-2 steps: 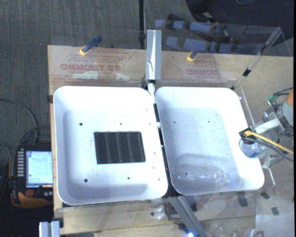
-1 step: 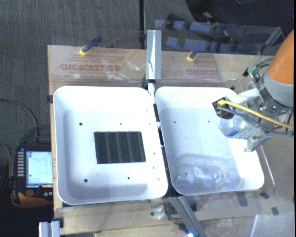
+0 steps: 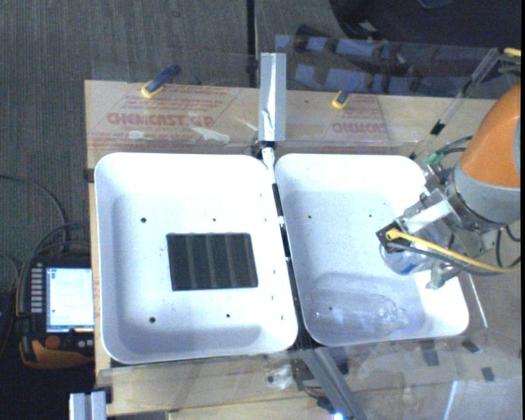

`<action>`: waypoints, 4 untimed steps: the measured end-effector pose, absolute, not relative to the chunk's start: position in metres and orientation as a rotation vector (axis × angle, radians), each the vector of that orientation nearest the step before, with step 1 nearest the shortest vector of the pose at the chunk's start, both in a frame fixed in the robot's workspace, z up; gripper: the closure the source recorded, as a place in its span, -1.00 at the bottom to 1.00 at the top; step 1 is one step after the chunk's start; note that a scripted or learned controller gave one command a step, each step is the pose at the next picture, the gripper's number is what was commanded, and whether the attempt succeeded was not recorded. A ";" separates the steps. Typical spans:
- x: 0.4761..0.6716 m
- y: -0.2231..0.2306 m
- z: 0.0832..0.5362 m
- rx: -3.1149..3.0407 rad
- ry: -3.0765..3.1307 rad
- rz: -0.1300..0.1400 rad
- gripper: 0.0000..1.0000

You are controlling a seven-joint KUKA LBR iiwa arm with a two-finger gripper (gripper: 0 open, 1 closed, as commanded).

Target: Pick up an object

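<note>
Pincer [image 3: 409, 245] of mine hangs over the right bin [image 3: 350, 178], its state I cannot tell, with the clear bottle [image 3: 360, 309] lying just below-left, long axis across the bin.

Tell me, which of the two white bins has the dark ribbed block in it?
The left bin: the dark block lies on its floor. The right bin holds a clear plastic bottle.

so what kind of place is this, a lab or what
Probably a robotics lab test bench: two white bins on a plywood board held by clamps, a teach pendant on the carpet, and the arm's claw over the right-hand bin.
</note>
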State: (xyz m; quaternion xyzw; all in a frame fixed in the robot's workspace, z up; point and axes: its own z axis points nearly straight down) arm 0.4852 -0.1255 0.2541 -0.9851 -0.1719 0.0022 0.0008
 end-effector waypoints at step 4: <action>0.602 -0.010 0.183 -3.077 -0.642 0.008 -1.00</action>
